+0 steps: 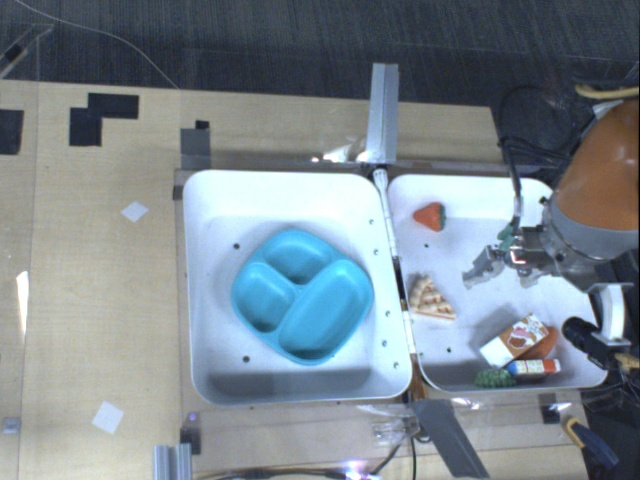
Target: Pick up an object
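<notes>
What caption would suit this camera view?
Tool hovering in right bin among strawberry, pizza slice and carton.

A divided plate (302,295) lies in the left bin (205,268); food toys (430,298) in the right.

Place: you are looking at a robotics lab.
Evidence: bench (90,298) carrying two white bins (215,218), cables (520,118) trailing.

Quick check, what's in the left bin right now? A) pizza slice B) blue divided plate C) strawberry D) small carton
B: the blue divided plate lies in the left bin, while the strawberry, pizza slice and small carton all sit in the right bin.
</notes>
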### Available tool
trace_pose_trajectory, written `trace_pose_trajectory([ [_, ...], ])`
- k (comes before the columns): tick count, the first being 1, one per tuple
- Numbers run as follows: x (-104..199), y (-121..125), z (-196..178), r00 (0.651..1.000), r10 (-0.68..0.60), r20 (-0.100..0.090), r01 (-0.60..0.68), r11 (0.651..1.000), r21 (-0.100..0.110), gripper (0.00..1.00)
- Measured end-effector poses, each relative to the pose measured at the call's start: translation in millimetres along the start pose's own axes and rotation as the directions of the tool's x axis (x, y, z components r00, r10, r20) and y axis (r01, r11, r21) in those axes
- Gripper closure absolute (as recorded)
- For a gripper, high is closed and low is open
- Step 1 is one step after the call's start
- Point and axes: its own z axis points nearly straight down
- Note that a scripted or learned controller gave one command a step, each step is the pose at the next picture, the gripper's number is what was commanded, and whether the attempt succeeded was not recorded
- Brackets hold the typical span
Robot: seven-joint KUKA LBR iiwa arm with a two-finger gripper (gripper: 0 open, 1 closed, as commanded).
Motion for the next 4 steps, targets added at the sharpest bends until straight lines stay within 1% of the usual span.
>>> trace_pose_trajectory([
  [1,23.5,-24.8,95.8,1.000,0.010,-0.001,-0.010,1.000,0.002,0.00],
  [2,11.9,51.4,115.6,0.995,0.095,0.001,-0.095,0.995,-0.011,0.00],
  [3,6.1,113.6,117.3,0.999,0.041,0.001,-0.041,0.999,-0.007,0.00],
  [4,6.6,115.5,105.0,0.999,0.033,0.003,-0.033,0.999,-0.012,1.00],
])
